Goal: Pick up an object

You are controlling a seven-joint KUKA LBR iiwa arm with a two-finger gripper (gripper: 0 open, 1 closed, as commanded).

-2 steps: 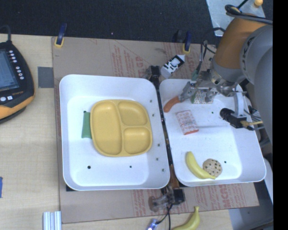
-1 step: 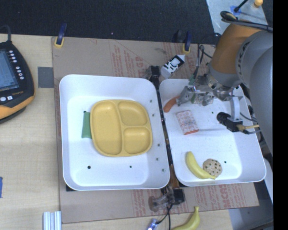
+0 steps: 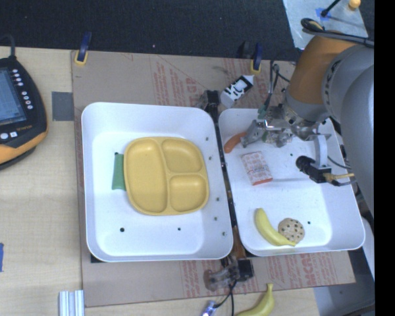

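My gripper (image 3: 258,132) hangs low over the far left corner of the right bin (image 3: 339,239). An orange carrot-like piece (image 3: 233,142) lies right beside it, against the bin's left wall. A small pink-and-white packet (image 3: 256,168) rests just in front of the gripper. Near the front of that bin lie a yellow banana (image 3: 268,229) and a round speckled cookie (image 3: 291,229), touching each other. Nothing shows between the fingers.
The left bin (image 3: 102,232) holds a yellow divided plate (image 3: 166,174) with a green object (image 3: 118,172) sticking out from under its left edge. A teach pendant (image 3: 10,110) sits at far left. A second banana (image 3: 263,301) lies outside, in front of the bins.
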